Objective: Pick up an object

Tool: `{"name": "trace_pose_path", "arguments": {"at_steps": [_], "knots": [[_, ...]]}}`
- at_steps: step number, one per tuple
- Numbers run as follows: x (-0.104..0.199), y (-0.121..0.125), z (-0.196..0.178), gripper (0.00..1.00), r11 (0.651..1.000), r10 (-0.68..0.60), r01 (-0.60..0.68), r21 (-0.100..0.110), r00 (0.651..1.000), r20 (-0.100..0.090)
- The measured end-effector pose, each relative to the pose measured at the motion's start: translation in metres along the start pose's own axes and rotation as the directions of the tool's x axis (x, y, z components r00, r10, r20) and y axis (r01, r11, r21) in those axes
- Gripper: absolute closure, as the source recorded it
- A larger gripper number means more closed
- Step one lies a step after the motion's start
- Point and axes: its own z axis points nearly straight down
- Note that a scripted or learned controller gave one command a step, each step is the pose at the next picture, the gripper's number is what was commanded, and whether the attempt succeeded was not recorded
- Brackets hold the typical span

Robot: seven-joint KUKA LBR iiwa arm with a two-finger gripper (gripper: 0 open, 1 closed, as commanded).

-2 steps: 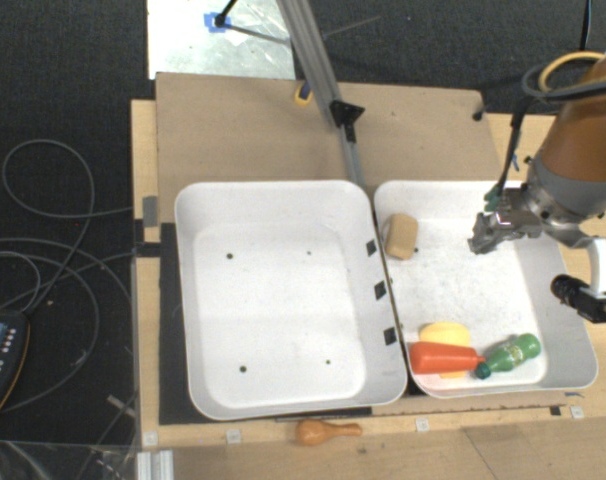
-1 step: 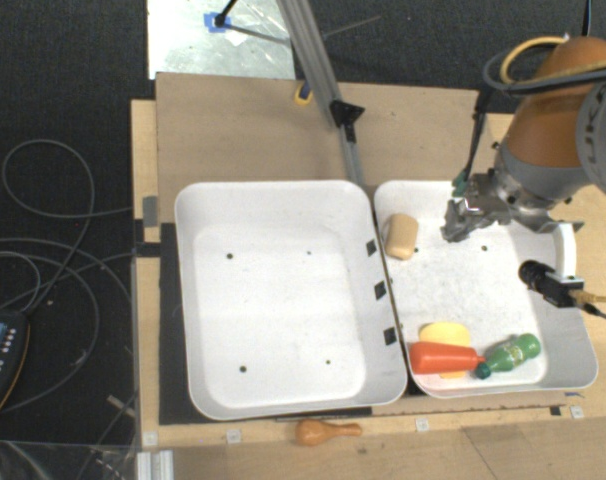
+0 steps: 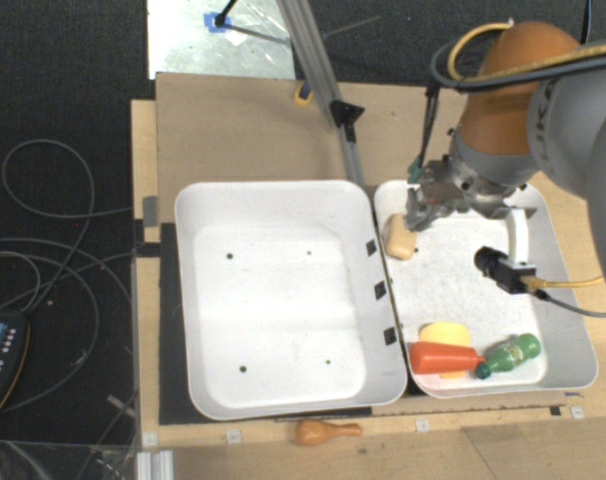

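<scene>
The gripper (image 3: 415, 218) sits low over the far left corner of the right bin (image 3: 568, 298), directly above and apparently touching a small tan, rounded object (image 3: 399, 238) that lies against that bin's left wall; I cannot tell how the gripper is set or whether anything is clamped, so I judge the pick as at the reaching or grasping stage, with the lift left to do. The tan object looks like a pale, smooth, bread-coloured lump, while 3 other candidates lie together at the near end of the same bin: a yellow piece (image 3: 447, 335), an orange carrot-like item (image 3: 441, 359) and a green bottle (image 3: 507, 356).
</scene>
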Motion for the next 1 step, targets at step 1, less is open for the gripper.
{"name": "trace_pose_path", "arguments": {"at_steps": [1], "knots": [[0.0466, 0.0284, 0.0082, 1.00, 1.000, 0.001, -0.001, 0.001, 1.000, 0.000]]}}
